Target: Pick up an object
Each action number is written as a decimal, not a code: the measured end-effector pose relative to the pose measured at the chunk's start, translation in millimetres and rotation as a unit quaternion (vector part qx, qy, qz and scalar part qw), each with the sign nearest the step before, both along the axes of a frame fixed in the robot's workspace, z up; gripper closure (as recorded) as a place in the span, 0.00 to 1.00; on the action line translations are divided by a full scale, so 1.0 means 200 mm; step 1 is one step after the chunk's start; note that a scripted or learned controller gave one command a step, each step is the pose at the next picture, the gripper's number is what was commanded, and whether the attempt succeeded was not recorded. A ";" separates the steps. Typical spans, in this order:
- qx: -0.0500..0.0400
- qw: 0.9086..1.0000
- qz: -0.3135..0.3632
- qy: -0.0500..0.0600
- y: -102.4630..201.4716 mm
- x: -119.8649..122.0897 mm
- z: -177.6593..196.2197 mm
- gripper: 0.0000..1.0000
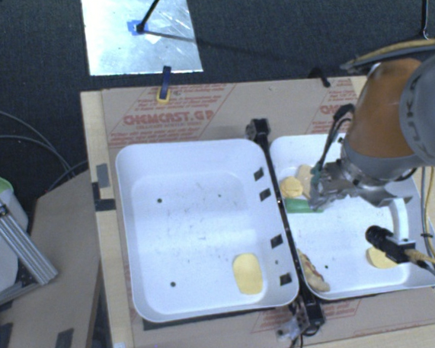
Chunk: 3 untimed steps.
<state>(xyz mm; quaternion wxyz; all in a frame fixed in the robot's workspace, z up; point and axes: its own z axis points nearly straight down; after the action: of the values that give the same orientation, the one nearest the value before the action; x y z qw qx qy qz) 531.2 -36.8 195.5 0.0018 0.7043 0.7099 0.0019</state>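
Camera view. Hand (pixel 316 193): set low over the upper part of the right bin (pixel 351 290), toward the wall that bin shares with its neighbour. The arm (pixel 395 114) comes in from the view's right. Its opening is masked by the wrist, so wide or narrow cannot be told, and nothing is seen held. Nearest candidates: a green piece (pixel 298 207) lies flat just beside the hand and close to the shared wall. A yellow lump (pixel 291 187) sits just above it, and a pale lump (pixel 303 172) is next to that; whether these two touch cannot be told. Other stock: a brown scrap (pixel 313 272) lies against the same wall lower down, and a yellow disc (pixel 377 259) sits partly covered near the bin's lower edge. A yellow oval (pixel 248 273) lies alone in the left bin (pixel 193 156), well apart from the hand. Step in hand, as judged: settling onto one piece of the cluster. To do it well, centre on a single item, preferably the green piece. Descend straight and close only once the neighbours are outside the grip. Edges: the shared wall crowds the cluster on one side, so approach from the bin's open floor. Open room: the bare middle of the right bin, and straight up for the lift. The desk (pixel 196 110) beyond the bins is not needed.
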 end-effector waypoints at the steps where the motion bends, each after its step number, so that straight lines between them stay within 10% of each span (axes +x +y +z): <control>1: 0.003 1.000 0.004 0.002 0.57 -0.06 -0.06 1.00; 3: 0.002 1.000 -0.001 -0.008 0.84 0.27 1.75 1.00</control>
<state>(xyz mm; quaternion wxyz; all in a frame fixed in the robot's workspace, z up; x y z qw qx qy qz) 585.6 130.4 545.1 0.0062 0.7049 0.7092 0.0093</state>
